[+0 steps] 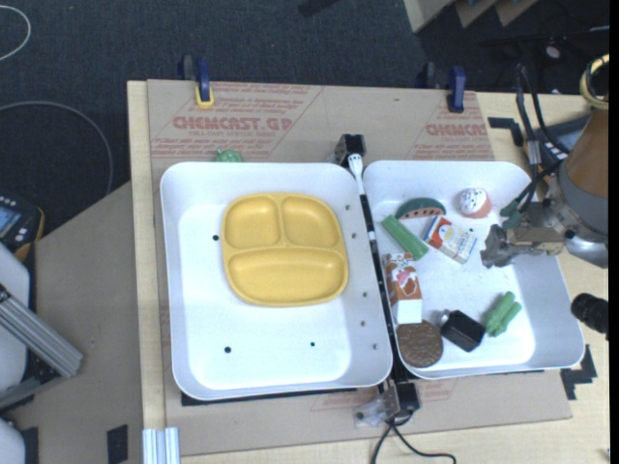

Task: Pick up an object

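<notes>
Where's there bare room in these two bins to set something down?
Left bin: a wide bare strip below the yellow divided plate, narrower margins beside it. Right bin: crowded on its left half; a bare patch lies between the gripper and the green block.

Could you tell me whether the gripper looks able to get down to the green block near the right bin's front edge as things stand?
Probably yes. The gripper hangs just behind the green block, bare bin floor lies between them, and only the black block sits close, on its left.

A dark blue-grey carpet (116, 27) surrounds the bench, whose brown board (319, 114) is held by two blue clamps (202, 77).
</notes>
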Action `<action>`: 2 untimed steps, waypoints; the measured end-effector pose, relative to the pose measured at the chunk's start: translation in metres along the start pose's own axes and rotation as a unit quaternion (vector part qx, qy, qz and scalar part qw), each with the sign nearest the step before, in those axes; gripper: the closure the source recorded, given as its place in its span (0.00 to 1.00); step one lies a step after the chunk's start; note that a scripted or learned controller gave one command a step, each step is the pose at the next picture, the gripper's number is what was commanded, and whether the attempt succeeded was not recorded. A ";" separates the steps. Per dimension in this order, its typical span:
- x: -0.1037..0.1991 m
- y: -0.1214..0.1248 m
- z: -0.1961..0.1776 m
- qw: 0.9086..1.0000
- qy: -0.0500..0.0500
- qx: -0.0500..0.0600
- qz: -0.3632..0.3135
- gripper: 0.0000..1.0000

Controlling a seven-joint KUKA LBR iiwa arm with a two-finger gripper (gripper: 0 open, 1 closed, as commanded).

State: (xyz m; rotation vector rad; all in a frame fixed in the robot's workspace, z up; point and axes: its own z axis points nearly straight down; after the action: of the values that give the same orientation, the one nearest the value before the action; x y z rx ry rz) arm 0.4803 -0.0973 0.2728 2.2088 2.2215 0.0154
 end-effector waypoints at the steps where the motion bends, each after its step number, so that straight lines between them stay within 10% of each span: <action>1: 0.058 0.005 -0.111 1.000 0.000 -0.001 -0.001 1.00; 2: 0.075 0.048 0.001 1.000 0.000 0.012 0.002 1.00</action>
State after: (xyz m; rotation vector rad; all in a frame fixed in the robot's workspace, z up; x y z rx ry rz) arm 0.5279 -0.0218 0.2722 2.2240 2.2298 -0.0107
